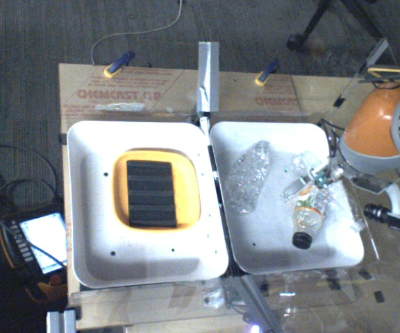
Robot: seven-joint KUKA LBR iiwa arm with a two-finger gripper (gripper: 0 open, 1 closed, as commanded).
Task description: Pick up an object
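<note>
We look down on a tabletop (151, 92) of pale board that carries two shallow white bins side by side. The grey arm with its orange band (375, 127) comes in from the right, and its claw (323, 177) sits low over the right bin (276, 252). We cannot tell how the claw is set.

Just below the claw, close against it, lies a clear plastic bottle (307, 217) with a black cap (302, 240) pointing toward the bin's near edge. Whether the claw touches the bottle is unclear. To the claw's left, in the same bin, lies a crumpled clear plastic wrapper (248, 175).

Further left, in the left bin (89, 207), well apart from the claw, a black ribbed block (151, 194) rests on a yellow tray (189, 186).

Two clamps (119, 64) with blue and yellow handles grip the far edge of the board. Beyond the board is dark grey carpet (47, 19) with a thin cable (158, 26). At far left, a handheld screen (42, 238) lies on the floor.
</note>
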